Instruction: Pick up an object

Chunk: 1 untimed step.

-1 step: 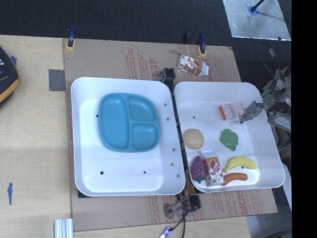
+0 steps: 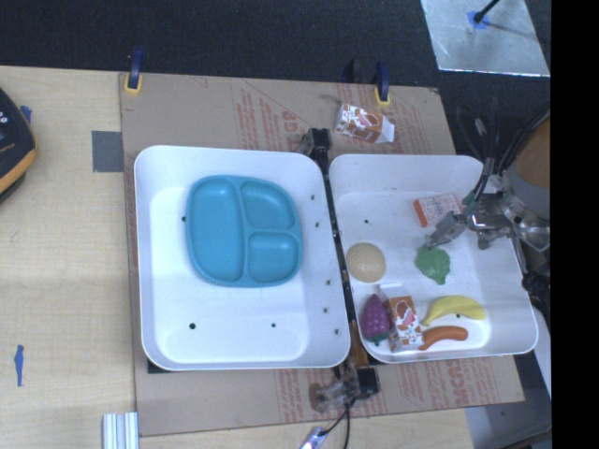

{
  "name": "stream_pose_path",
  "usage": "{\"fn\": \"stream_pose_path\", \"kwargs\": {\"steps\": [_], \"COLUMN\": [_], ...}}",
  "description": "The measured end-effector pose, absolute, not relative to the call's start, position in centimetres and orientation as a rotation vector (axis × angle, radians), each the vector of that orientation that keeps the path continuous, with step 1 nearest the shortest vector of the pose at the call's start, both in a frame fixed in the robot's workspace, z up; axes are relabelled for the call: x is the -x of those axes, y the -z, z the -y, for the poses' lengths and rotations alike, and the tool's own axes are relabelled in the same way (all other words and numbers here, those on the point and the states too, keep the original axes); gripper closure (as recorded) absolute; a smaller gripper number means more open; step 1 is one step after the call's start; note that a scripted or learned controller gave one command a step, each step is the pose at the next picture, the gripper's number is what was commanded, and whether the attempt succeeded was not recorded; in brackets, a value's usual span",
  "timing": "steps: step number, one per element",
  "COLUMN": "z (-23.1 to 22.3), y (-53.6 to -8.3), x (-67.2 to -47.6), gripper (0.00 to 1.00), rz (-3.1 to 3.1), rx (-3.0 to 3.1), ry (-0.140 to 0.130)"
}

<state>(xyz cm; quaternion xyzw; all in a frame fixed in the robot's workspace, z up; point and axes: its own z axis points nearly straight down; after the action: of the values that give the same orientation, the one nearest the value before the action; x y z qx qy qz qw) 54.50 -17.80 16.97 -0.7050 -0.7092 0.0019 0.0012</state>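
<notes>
The right bin (image 2: 374,181) holds several toy foods: a green broccoli (image 2: 432,265), a beige bun (image 2: 366,261), purple grapes (image 2: 375,318), a small printed carton (image 2: 403,321), a yellow banana (image 2: 455,309), a red sausage (image 2: 442,335) and an orange-and-white packet (image 2: 432,209). My gripper (image 2: 468,233) hangs over the bin's right side, just above and to the right of the broccoli. It is open, its fingers spread, with nothing between them. The left fingertip (image 2: 444,234) points down toward the broccoli, close to it.
The left bin (image 2: 159,279) holds a blue divided plate (image 2: 244,230). Another small carton (image 2: 365,124) lies on the cardboard behind the right bin. Cables and arm parts crowd the right edge (image 2: 524,251). A yellow-black device (image 2: 11,148) sits far left.
</notes>
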Motion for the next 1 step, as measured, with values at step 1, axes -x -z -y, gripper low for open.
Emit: {"fn": "stream_pose_path", "kwargs": {"steps": [1], "z": [17.72], "y": [-9.11], "x": [-57.17], "gripper": [0.00], "rz": [2.227], "rx": [2.211], "ry": [-0.006]}}
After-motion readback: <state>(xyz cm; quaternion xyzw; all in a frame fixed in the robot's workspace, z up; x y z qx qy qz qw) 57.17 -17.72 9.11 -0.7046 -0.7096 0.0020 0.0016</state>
